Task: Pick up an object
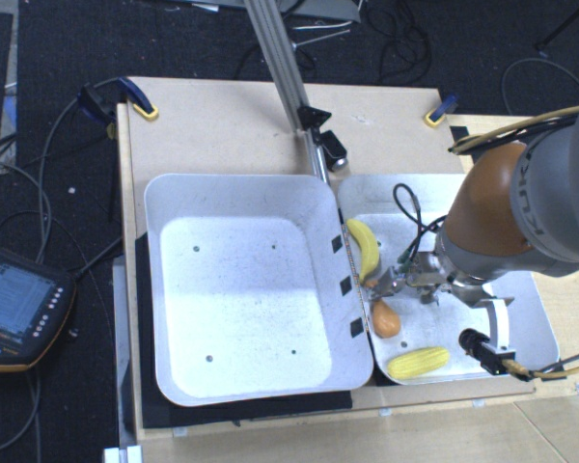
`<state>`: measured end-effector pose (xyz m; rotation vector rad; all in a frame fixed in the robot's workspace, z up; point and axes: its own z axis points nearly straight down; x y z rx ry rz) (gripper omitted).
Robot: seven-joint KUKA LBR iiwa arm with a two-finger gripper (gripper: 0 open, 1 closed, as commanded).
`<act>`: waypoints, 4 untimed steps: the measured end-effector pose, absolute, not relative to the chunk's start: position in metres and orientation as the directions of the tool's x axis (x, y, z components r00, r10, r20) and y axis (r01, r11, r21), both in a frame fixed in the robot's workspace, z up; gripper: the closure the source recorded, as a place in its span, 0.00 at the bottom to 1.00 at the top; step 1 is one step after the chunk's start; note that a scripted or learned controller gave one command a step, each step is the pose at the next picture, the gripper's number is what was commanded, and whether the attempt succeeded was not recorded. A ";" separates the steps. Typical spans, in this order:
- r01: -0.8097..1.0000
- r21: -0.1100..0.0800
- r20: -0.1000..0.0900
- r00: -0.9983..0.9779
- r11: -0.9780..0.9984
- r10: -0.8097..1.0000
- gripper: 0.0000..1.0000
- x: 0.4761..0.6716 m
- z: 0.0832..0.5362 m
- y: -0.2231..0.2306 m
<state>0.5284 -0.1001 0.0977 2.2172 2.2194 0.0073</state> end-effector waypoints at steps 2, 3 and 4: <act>1.000 0.004 -0.001 0.000 0.000 1.000 1.00 0.522 0.164 -0.106; 1.000 0.004 -0.001 0.000 0.000 1.000 1.00 0.516 0.211 -0.111; 1.000 0.004 -0.001 0.000 0.000 1.000 1.00 0.517 0.250 -0.111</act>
